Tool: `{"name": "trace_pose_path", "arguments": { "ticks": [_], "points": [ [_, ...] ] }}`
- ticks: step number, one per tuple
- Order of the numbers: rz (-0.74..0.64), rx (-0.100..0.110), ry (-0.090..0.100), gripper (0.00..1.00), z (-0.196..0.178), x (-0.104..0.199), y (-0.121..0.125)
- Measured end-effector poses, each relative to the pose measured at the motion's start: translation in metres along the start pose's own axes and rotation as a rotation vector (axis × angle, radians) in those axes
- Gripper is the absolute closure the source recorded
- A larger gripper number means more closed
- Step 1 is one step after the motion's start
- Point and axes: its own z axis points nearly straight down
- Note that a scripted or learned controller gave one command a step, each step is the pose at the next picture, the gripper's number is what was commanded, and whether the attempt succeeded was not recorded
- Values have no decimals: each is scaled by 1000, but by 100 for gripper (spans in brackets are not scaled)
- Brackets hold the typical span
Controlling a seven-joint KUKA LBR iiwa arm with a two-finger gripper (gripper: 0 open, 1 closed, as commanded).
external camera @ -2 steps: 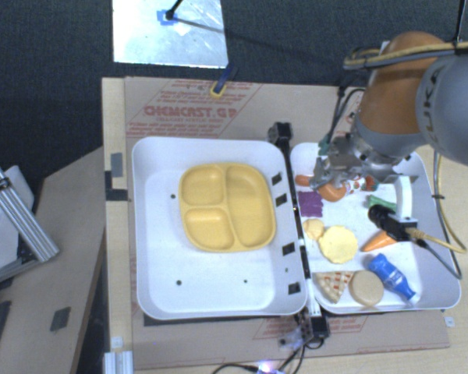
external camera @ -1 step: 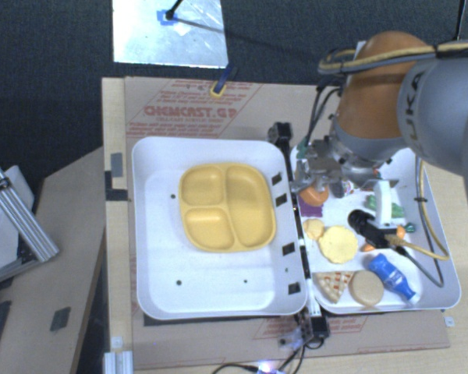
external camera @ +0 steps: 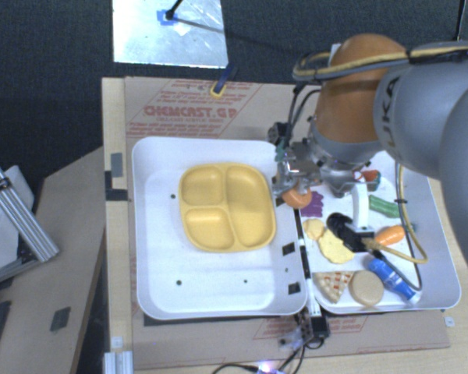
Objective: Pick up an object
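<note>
One orange piece (external camera: 297, 198) lies directly beneath your claw (external camera: 295, 179), at the right bin's (external camera: 444, 287) left wall; whether the claw is clenched, you cannot tell.

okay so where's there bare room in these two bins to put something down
The left bin has bare floor all around the yellow divided plate, widest along its near edge and left side. The right bin is crowded: pizza slice, round cookie, blue bottle, carrot and green piece fill it, with the arm overhead.
</note>
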Motion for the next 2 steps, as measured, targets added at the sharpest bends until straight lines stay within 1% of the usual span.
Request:
{"name": "trace_pose_path", "arguments": {
  "ticks": [1,2],
  "points": [
    [8,0,-2,100,5,-14,-3],
    [4,1,-1,100,9,-8,-1]
  ]
}}
